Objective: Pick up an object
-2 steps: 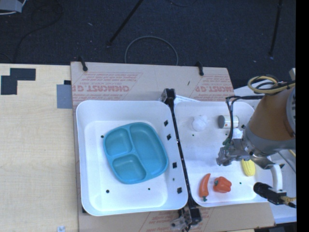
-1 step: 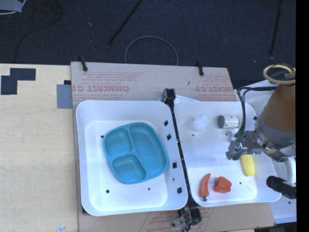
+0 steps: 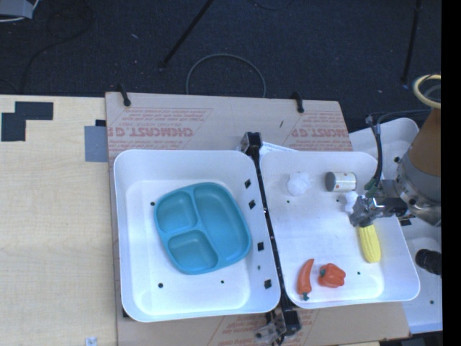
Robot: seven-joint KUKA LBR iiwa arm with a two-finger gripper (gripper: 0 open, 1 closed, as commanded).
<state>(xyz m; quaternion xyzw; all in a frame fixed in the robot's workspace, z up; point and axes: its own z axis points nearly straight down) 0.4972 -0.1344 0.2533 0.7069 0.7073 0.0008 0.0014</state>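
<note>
Right bin [image 3: 403, 283]: jaws [image 3: 362, 217] over corn's [image 3: 370, 244] hidden tip, grip unclear.

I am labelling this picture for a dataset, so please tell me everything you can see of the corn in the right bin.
The corn is a small yellow cob, plastic-looking like a toy, with rows of kernels faintly visible. It lies flat on the floor of the right bin, near the right wall, its length running roughly from the far side toward the near side. Its far end sits directly under the gripper, which seems to touch or overlap it; whether it is grasped cannot be told. No other object touches it.
</note>
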